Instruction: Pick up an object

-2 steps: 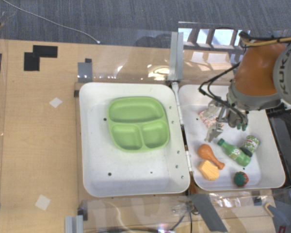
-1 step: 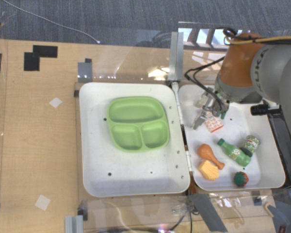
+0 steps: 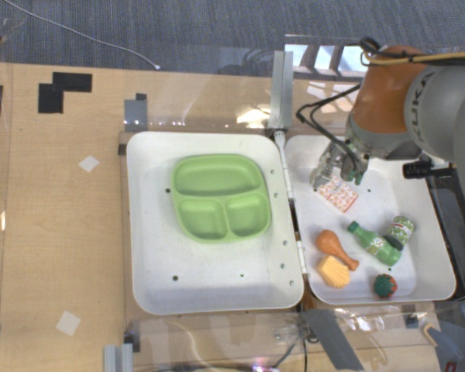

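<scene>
Jaws — just above patterned packet

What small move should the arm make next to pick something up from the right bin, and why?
Probably a short straight descent onto the red-and-white packet. The gripper hangs over the packet's upper edge in the right bin, and nothing shows between its fingers, so the nearest thing to grasp lies right beneath it.
</scene>
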`<state>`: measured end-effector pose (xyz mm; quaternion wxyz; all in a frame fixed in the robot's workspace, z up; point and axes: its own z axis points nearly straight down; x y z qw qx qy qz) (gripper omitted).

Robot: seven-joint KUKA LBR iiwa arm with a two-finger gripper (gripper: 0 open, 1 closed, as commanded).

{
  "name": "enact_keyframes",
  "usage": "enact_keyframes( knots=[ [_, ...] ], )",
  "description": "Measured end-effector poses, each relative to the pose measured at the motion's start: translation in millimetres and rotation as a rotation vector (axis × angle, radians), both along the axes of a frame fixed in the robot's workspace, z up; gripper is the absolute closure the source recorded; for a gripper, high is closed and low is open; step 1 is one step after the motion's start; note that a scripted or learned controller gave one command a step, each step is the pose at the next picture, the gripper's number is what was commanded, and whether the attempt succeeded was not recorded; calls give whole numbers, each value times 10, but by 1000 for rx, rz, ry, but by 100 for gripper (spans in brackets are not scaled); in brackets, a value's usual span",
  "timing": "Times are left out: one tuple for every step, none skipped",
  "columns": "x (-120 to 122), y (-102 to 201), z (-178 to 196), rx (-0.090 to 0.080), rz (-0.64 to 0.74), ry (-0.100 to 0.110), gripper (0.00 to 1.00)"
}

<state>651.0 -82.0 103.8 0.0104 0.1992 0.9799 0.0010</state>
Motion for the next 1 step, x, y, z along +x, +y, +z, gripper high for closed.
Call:
enact_keyframes(
  knots=[
    [67, 606, 883, 6, -110, 3, 100]
  ],
)
